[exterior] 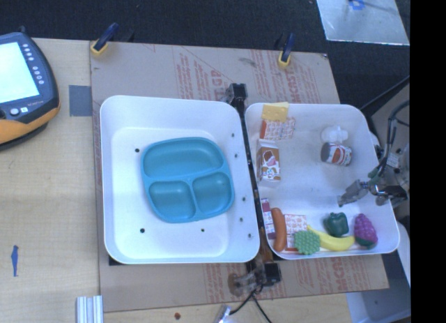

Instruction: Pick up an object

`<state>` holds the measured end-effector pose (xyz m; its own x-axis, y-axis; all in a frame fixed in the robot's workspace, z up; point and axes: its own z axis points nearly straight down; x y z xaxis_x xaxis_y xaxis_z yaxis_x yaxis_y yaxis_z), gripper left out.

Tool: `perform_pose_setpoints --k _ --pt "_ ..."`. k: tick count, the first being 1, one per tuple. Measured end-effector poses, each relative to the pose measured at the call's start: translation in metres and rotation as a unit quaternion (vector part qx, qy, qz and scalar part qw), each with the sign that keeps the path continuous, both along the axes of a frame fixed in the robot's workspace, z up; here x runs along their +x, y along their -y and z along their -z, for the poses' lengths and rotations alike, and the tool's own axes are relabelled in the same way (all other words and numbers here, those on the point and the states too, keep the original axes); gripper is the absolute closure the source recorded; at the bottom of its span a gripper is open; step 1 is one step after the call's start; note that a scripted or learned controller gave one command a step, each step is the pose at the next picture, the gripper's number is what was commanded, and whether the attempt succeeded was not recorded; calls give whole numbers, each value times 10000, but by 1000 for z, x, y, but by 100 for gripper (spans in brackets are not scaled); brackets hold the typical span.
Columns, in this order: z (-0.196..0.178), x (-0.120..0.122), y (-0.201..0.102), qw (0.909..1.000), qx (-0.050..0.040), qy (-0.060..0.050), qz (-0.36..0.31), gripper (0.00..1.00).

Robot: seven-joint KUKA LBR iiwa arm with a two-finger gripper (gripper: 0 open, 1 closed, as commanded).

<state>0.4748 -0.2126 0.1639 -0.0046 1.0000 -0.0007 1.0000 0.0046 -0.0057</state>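
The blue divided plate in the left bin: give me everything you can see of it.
The blue divided plate looks like light blue plastic with rounded corners and three compartments: one long at the far side, two smaller nearer the camera. It lies flat, slightly rotated, near the middle of the left bin, resting on its floor. Nothing lies in it or touches it.

— What lies under everything?
— A pale wooden bench [49,203], with a brown cardboard sheet [209,77] clamped at its top edge by two blue-and-yellow clips [104,39].
— And beyond it?
— Dark carpeted floor [174,1] along the top of the frame, with a bright grey square panel [359,8] at the upper right.
— Anything at the left edge?
— A handheld control pendant [21,84] with a lit screen.
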Motion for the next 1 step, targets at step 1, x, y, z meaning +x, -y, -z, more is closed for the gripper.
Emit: perform_pose_setpoints --k 1 --pt "-10 1 0 10000 -2 -5 -32 100"
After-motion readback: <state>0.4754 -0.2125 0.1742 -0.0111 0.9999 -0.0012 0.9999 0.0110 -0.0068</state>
